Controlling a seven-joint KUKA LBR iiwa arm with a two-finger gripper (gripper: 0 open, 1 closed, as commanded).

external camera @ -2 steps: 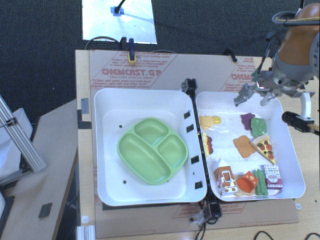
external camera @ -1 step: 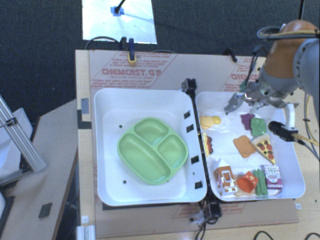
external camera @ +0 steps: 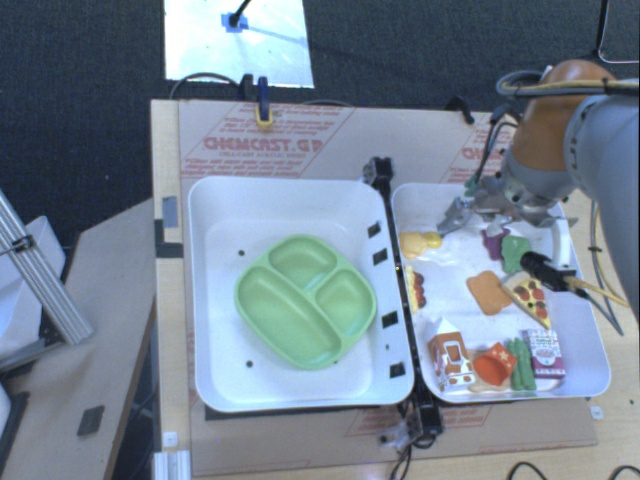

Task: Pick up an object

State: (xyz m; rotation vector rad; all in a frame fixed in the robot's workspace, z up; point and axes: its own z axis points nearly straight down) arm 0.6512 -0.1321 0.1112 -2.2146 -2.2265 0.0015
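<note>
The right bin [external camera: 590, 363] holds several toy foods. A yellow piece [external camera: 420, 243] lies near its left wall. A purple piece [external camera: 493, 236] and a green piece [external camera: 515, 253] sit toward the back. An orange toast slice [external camera: 487, 291] and a pizza slice [external camera: 528, 296] lie mid-bin. Along the front are a small house-shaped carton [external camera: 450, 358], a red-orange piece [external camera: 492, 366], a green vegetable [external camera: 520, 363] and a pink-labelled box [external camera: 543, 353]. My gripper [external camera: 482, 213] hangs low over the back of this bin, just above the purple and green pieces. Nothing is visibly held.
In the left bin [external camera: 215, 228] lies a green divided plate [external camera: 305, 301]. A black divider with clips [external camera: 390, 268] runs between the bins. A small red and white item [external camera: 413, 286] lies by the divider. Cables trail along the right bin's right edge [external camera: 600, 293].
</note>
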